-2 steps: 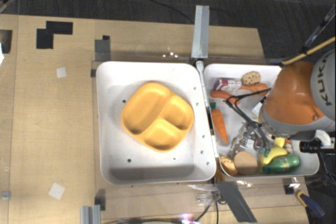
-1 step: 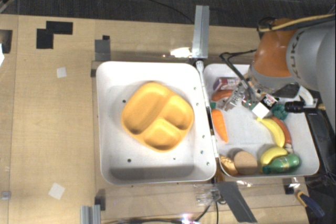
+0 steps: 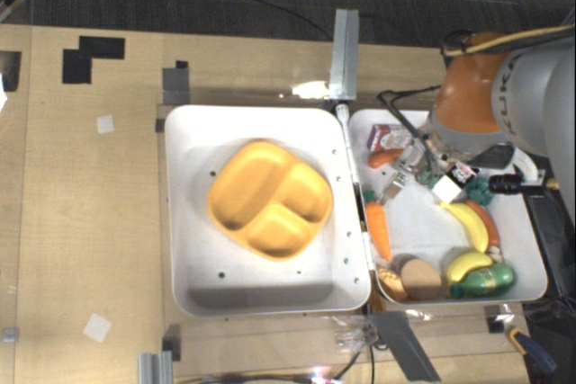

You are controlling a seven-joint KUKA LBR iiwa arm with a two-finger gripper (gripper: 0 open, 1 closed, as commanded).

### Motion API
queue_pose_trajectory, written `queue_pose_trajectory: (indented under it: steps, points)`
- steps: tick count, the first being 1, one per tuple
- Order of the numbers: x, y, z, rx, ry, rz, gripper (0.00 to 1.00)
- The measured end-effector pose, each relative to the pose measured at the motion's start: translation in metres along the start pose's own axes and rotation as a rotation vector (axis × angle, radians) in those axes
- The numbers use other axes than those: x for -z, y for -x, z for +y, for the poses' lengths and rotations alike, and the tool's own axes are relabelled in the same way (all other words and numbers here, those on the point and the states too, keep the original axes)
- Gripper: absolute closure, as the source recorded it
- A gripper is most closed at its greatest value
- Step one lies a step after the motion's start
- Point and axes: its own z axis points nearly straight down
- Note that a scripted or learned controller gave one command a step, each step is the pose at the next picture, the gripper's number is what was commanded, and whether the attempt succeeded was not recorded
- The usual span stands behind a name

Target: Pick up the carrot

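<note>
Here I see the carrot (image 3: 379, 229), a smooth orange taper along the right bin's (image 3: 531, 279) left wall; the tool (image 3: 402, 177) hangs above it, grip state unclear.

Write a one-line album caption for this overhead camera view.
The robot's hand hovers above the carrot in the right bin, beside a yellow plate.

Wooden bench (image 3: 81, 220); two white bins (image 3: 189, 283)
</note>
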Motion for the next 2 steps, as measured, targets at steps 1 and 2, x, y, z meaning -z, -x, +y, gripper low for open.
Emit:
queue_pose_trajectory:
  steps: [1,2]
  points:
    - [0.103,-0.068,0.013,0.087,0.005,-0.005,0.00]
    - [0.056,-0.091,-0.085,-0.068,-0.005,0.007,0.00]
